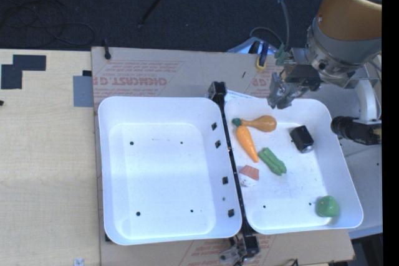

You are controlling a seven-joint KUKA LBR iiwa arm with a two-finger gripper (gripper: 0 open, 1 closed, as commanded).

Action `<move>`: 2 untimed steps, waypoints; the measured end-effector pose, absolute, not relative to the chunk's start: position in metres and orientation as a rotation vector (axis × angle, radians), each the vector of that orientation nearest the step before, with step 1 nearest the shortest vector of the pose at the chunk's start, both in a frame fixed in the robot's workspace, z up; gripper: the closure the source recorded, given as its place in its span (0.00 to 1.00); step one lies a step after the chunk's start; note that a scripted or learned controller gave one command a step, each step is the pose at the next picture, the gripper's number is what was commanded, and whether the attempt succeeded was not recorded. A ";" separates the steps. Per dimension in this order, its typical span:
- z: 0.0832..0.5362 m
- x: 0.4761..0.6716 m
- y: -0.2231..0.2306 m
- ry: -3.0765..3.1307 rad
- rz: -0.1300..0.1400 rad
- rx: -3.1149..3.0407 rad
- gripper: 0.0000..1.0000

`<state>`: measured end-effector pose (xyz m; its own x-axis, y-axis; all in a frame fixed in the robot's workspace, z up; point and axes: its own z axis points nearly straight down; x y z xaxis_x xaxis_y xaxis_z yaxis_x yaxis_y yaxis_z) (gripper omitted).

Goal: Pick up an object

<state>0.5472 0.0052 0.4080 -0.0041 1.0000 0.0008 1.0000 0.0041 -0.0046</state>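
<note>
Arm enters from the right, orange band high at the frame's upper right, grey wrist below it. The gripper (280,98) hangs over the far rim of the right bin (340,156), near that bin's back edge, with nothing visible between its fingers; they are dark and bunched against the rim, and whether they are spread or pressed together cannot be told from this angle. Right bin contents: an orange gourd-shaped piece (260,123) lying on its side near the back, just below the gripper; an orange carrot (247,142) with a green top, angled, its top end close to the gourd's narrow end; a green pepper-like piece (272,161) just right of the carrot; a small red-and-white scrap (249,173) in front of the carrot, near the divider; a black block (302,138) toward the right side, apart from the vegetables; a green round object (326,206) alone in the front right corner. Left bin (118,134) sits flush against the right one, joined by a dark strip with clips. Both bins rest on a cardboard sheet (156,75) with reversed red printing, on a pale wooden bench (43,159). Cables trail over the dark floor behind.
</note>
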 end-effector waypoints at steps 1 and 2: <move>0.435 0.538 0.034 -2.225 -0.001 -2.218 1.00; 0.518 0.516 0.093 -2.230 -0.009 -2.216 1.00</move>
<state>0.5156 0.0928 0.5181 -0.0067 1.0000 0.0024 1.0000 0.0067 0.0056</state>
